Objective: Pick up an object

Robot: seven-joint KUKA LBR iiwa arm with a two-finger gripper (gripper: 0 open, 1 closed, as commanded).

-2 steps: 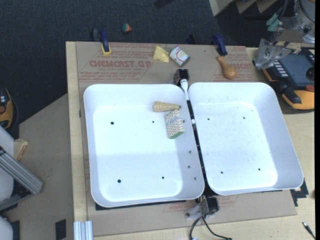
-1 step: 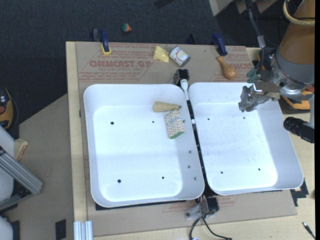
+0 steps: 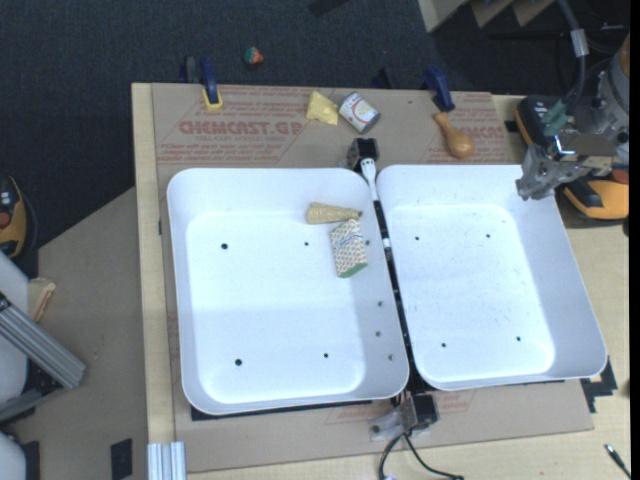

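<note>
The left shallow white plastic bin [image 3: 270, 368] is seen to hold two objects near its upper right corner, close to the dividing rims. A tan, cone-shaped object [image 3: 331, 213] is laid on its side, its long axis running roughly left to right across the view with the narrower end toward the right. Just below it, touching or nearly so, a small flattened packet with a green-and-white pattern [image 3: 348, 247] is placed, its long axis running roughly up and down the view. On the brown board of the table [image 3: 250, 128], beyond the bins, a yellow wedge-shaped piece [image 3: 322, 108], a small white boxy item [image 3: 359, 112] and a brown wooden pear-shaped piece [image 3: 453, 134] are located. The right shallow white plastic bin [image 3: 490, 298] is positioned beside the first. The claw [image 3: 547, 176] is found over the upper right corner of the right bin, at its rim; whether it is open or closed cannot be told, and nothing is seen gripped in it. Both candidate objects therefore lie to the left of the claw and slightly lower in the view, well apart from it, across the whole width of the right bin. It is judged that the approach has yet to be made.
</note>
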